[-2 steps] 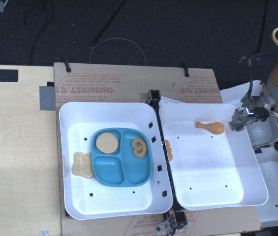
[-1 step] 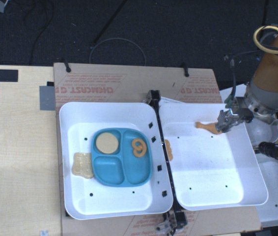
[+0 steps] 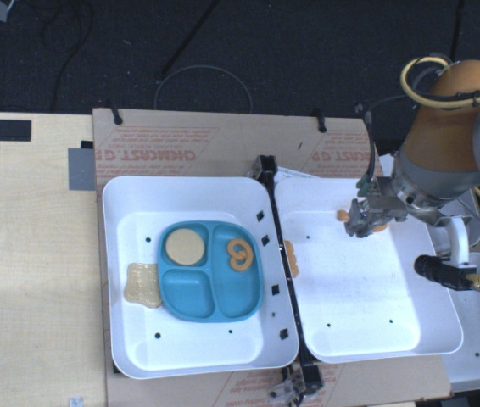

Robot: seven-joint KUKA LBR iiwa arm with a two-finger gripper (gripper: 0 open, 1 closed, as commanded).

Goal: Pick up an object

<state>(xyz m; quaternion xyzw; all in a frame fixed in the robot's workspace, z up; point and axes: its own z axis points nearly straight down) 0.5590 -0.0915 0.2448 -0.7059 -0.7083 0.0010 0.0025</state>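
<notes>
The hand [image 3: 365, 220] is seen low over the back of the right bin [image 3: 376, 346], near that bin's far wall, with the grey and orange arm [image 3: 443, 134] reaching in above it from the right. Whether the hand is apart or together cannot be told, since it is small and dark against its own shadow. A small orange piece [image 3: 343, 216] is seen just beside the hand on its left; whether it is touched or held cannot be made out, and nothing can be said to be carried.

Other things that could be picked are found in the left bin [image 3: 130, 346]. A blue divided plate [image 3: 210, 299] lies there, with a round tan cookie [image 3: 184, 246] in its back left compartment and a pretzel [image 3: 240, 254] in its back right compartment. A pale sponge-like piece [image 3: 142, 284] lies touching the plate's left edge. Another small tan bit [image 3: 292, 259] rests by the divider between the bins, on the right bin's side.

The task is judged to be at the reaching or closing step. No lift is shown, so the grasp and the raising of an object are taken as left to do.
</notes>
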